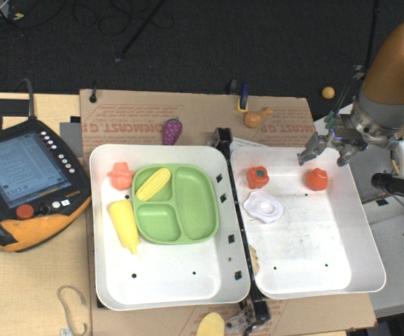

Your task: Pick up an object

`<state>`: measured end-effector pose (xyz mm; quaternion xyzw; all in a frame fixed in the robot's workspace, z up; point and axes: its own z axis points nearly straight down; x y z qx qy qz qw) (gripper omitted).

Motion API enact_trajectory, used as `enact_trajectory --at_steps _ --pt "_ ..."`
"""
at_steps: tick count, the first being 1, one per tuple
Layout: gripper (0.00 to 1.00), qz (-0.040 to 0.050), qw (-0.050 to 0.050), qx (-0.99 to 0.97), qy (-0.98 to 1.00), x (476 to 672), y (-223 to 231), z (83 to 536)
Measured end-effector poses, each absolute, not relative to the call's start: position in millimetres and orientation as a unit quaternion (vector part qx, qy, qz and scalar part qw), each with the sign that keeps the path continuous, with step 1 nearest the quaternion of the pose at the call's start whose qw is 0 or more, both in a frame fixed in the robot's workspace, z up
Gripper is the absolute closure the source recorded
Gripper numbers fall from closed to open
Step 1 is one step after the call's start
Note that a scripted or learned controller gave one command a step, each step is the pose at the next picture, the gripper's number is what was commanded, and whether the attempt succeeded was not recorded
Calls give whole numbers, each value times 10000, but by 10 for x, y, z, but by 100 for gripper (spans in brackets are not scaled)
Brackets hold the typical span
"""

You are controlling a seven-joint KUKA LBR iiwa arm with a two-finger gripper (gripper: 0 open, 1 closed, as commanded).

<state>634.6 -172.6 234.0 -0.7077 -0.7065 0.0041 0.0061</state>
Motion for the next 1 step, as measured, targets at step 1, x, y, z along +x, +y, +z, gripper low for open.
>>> enact_trajectory --at_steps 1 --pt "0 5 7 -7072 -7070 6369 -1728 2426"
